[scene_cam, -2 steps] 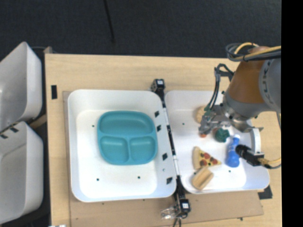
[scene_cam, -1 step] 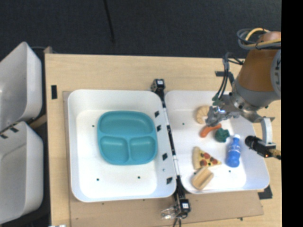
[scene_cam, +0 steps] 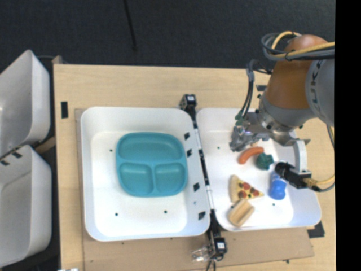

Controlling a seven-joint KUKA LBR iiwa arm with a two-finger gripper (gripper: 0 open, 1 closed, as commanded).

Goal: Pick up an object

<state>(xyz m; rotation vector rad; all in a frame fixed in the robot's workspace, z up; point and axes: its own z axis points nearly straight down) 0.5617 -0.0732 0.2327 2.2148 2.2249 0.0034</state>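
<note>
The end effector [scene_cam: 243, 138] is hanging low over the right bin [scene_cam: 220, 130], just beside the upper end of the toy hot dog [scene_cam: 250, 154]; whether it is spread or closed, and whether it is gripping anything, I cannot tell. The hot dog is lying in the right bin's upper middle. It is probably light, stiff plastic and rather slick, so taking it across its narrow middle looks safest. Near it the same bin is holding a dark green toy [scene_cam: 264, 162], a blue toy [scene_cam: 277, 187], a pizza slice [scene_cam: 244, 189] and a bread roll [scene_cam: 241, 212]. The left bin [scene_cam: 98, 219] is carrying a teal divided plate [scene_cam: 151, 164].
</note>
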